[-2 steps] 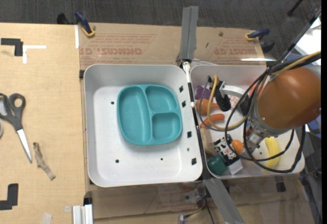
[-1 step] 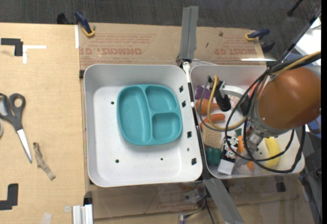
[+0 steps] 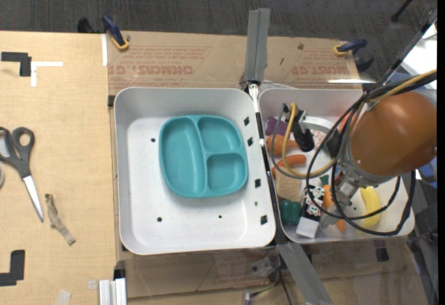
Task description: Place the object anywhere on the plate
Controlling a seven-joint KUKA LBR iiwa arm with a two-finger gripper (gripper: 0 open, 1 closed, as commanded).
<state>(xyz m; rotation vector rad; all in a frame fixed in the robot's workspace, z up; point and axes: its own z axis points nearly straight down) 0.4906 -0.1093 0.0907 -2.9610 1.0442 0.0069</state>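
A teal plate [image 3: 204, 155] with three compartments lies in the left white bin [image 3: 139, 227], and nothing rests on it. The right bin [image 3: 400, 226] holds a jumble of small objects: an orange carrot-like piece [image 3: 292, 160], a yellow banana-like piece [image 3: 369, 203], a green item [image 3: 289, 210], a black-and-white patterned item [image 3: 313, 201] and a white box [image 3: 306, 228]. The arm's orange band [image 3: 395, 131] hangs over this bin. Below it, my gripper [image 3: 338, 194] reaches down among the objects, mostly hidden by the wrist and cables.
Scissors [image 3: 21, 165] and a small scrap [image 3: 59, 220] lie on the cardboard at the left. A grey bar [image 3: 257, 46] runs up from the wall between the bins. Blue clamps [image 3: 115, 31] hold the cardboard at the back edge.
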